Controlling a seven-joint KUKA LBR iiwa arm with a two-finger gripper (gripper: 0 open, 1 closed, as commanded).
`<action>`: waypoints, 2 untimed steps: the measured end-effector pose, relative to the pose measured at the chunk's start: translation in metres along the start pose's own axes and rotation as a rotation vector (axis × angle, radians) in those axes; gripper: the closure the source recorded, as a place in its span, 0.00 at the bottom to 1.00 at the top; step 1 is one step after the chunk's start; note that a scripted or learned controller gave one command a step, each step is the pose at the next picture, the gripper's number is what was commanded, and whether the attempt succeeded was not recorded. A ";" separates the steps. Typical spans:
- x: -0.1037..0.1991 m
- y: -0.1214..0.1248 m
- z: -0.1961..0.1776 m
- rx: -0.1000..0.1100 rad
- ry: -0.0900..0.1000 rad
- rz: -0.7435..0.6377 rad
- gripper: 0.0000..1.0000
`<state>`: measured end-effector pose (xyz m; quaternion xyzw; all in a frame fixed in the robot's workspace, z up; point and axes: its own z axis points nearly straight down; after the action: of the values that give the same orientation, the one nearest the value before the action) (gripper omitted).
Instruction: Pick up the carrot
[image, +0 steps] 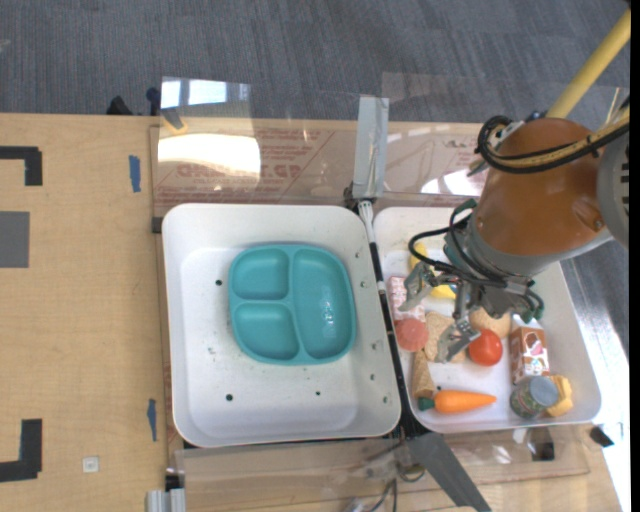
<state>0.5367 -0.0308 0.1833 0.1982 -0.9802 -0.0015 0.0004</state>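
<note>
On the counter (70, 300): two white bins side by side, arm over the right one.

The left bin (190, 330) carries a teal divided plate (292, 302), kept apart as a drop area, by judgement. The right bin (580, 330) pools the mixed food items. The end effector (460, 335) hangs open above them, grasping nothing, beside a tomato (485, 348). The carrot (463, 402), orange, tapered, green-capped, lies flat along the right bin's near edge.

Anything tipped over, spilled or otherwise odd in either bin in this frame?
Nothing stands out. The teal divided plate lies flat in the left bin. The right bin holds a crowded jumble of toy foods, the carrot lying on its side near the front edge, with the gripper above it.
</note>
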 end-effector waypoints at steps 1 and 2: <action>0.054 -0.006 -0.002 0.003 -0.001 -0.712 0.00; -0.035 -0.093 0.043 -0.001 -0.002 -0.825 0.00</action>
<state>0.6053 -0.1029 0.1397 0.5746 -0.8184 -0.0020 -0.0012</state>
